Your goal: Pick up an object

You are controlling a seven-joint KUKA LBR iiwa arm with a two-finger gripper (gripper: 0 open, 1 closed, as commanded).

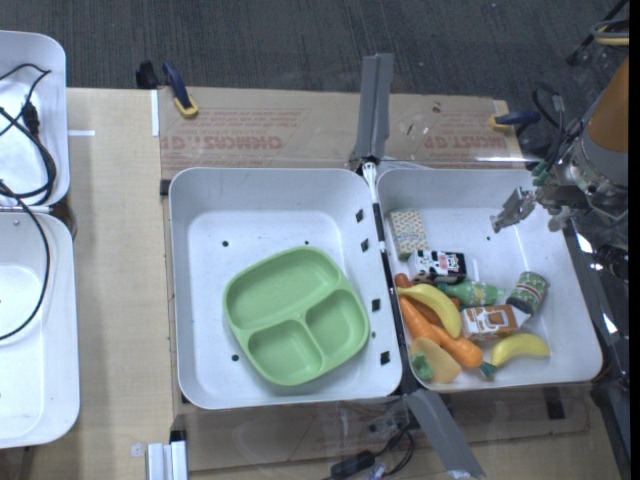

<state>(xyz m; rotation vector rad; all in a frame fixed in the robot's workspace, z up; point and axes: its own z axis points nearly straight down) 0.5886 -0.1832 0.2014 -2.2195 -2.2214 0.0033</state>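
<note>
While the tool [515, 211] hangs spread and bare, bananas [437, 306], carrot [440, 335] and can [527, 293] crowd the right bin [470, 183].

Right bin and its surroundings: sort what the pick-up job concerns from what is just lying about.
Job:
- pincer
- two yellow plastic bananas
- orange plastic carrot
- green tin can
- orange juice carton

Lying about:
- green three-compartment plastic plate
- blue-handled clamp
- black cables
</note>
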